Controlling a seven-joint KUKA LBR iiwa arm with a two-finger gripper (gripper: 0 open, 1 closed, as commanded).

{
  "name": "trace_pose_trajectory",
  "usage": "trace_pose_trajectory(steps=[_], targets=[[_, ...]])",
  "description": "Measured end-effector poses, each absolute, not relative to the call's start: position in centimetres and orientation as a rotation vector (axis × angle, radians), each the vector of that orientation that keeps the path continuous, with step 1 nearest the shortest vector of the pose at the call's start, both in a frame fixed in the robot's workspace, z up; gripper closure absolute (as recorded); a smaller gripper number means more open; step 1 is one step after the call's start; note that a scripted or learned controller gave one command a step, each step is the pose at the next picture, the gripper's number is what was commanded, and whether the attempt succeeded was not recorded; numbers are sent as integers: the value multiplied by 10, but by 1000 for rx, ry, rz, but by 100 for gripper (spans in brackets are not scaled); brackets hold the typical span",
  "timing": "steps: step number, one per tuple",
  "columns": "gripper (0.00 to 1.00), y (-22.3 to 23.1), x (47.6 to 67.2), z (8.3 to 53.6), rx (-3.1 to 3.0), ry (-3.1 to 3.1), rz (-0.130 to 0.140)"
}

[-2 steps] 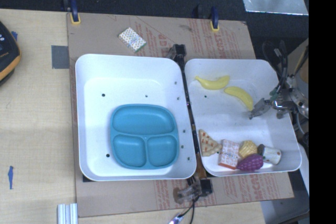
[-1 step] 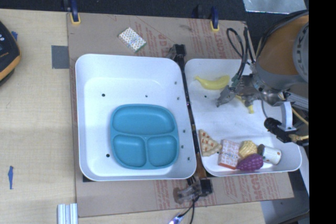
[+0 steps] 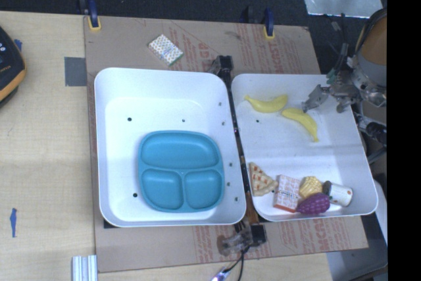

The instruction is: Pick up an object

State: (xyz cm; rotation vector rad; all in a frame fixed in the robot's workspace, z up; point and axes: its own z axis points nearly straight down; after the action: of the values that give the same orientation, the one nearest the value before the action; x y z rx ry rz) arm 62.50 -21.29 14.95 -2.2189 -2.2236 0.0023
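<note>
Meanwhile, metal gripper (image 3: pixel 325 99) spread wide over smooth curved yellow bananas (image 3: pixel 300 122), holding nothing

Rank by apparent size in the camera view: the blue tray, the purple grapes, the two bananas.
1. Blue tray, by far the largest.
2. The two bananas, alike in size; not ranked apart.
3. Purple grapes, smallest.

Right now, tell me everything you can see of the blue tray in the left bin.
The blue tray looks like smooth light-blue plastic, a rounded rectangle with three compartments: one wide along the far side, two smaller along the near side. It lies flat, right side up, in the near half of the left bin, touching only the bin's floor.
</note>
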Motion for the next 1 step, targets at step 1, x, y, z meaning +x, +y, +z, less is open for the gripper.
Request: trace_pose_trajectory(steps=[1], targets=[[0,-211,617,92,-2214,-2227,4]])
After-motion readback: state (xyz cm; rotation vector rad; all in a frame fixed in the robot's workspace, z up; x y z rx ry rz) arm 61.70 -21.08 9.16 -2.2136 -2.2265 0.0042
